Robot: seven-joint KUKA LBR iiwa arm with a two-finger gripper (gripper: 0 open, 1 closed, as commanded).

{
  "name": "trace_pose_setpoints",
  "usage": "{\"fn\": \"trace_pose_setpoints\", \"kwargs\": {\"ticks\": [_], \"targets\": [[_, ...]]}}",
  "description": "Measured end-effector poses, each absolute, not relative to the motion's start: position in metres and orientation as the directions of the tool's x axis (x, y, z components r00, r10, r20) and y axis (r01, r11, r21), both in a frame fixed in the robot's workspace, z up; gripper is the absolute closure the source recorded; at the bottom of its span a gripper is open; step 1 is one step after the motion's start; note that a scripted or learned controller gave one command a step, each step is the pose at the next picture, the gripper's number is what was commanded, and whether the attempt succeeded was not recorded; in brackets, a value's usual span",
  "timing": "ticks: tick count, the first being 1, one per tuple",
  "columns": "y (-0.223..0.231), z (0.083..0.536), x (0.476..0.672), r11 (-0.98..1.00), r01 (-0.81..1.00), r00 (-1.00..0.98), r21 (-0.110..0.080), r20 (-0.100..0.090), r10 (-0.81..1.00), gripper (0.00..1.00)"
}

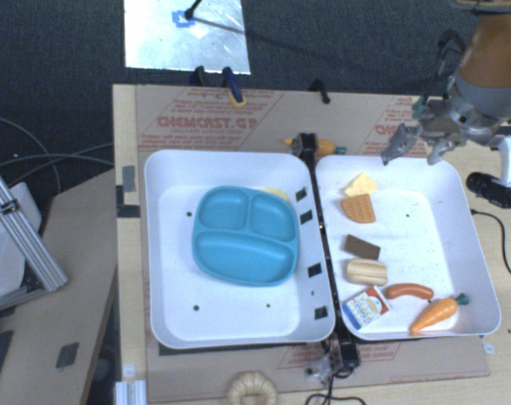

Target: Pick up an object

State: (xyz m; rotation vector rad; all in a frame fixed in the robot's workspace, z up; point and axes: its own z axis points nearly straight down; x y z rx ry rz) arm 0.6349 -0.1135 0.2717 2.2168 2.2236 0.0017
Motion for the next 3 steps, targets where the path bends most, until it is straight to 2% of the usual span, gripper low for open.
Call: {"fn": "trace_pose_setpoints", "kwargs": {"ticks": [2,3], "targets": [[-0.113,0.157,0.648,0.005,1.0,-0.005,-0.001,0.0,1.0,0.0],[-0.117,0.096,0.645,0.001,1.0,-0.001,-0.003,0.0,1.0,0.0]]}}
